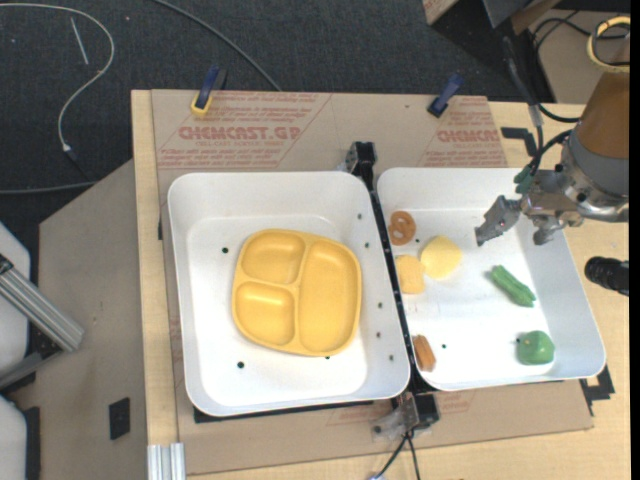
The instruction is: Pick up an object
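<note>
While the gripper (pixel 518 222) hangs with fingers spread and nothing between them over the right bin (pixel 575 268), bare floor lies below it; a yellow lemon (pixel 441 257) sits left, a green pod (pixel 512 284) just beneath, both apart from the walls.

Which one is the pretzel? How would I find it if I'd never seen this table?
Look at the right white bin, the one holding the small toy foods. Go to its upper left corner, beside the divider between the bins: the pretzel lies there, just above the pale yellow lemon. It is the only brown, ring-shaped piece with holes through it.
</note>
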Controlling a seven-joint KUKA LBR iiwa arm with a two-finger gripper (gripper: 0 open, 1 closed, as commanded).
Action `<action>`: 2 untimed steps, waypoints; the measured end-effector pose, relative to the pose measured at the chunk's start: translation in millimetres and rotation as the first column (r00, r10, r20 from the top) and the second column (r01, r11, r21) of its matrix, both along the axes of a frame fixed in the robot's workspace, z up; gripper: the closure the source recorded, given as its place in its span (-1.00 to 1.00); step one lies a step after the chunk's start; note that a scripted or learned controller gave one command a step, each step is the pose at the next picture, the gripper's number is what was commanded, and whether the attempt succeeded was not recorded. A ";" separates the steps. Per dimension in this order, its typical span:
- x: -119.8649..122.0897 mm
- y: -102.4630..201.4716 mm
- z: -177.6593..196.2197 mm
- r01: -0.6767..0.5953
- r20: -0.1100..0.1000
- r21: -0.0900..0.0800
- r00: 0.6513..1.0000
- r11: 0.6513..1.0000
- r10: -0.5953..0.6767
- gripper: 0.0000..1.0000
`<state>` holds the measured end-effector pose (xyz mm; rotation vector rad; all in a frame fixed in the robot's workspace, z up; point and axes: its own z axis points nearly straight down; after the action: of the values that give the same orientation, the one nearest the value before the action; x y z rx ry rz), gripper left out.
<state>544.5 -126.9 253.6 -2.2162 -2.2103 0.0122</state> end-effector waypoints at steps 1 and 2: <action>2.2 0.1 6.2 -0.003 0.012 -0.002 1.000 1.000 0.003 -1.00; 3.9 -6.9 -53.3 -0.002 0.005 0.000 1.000 1.000 0.002 -1.00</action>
<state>548.4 -133.7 200.4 -2.2171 -2.2151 0.0064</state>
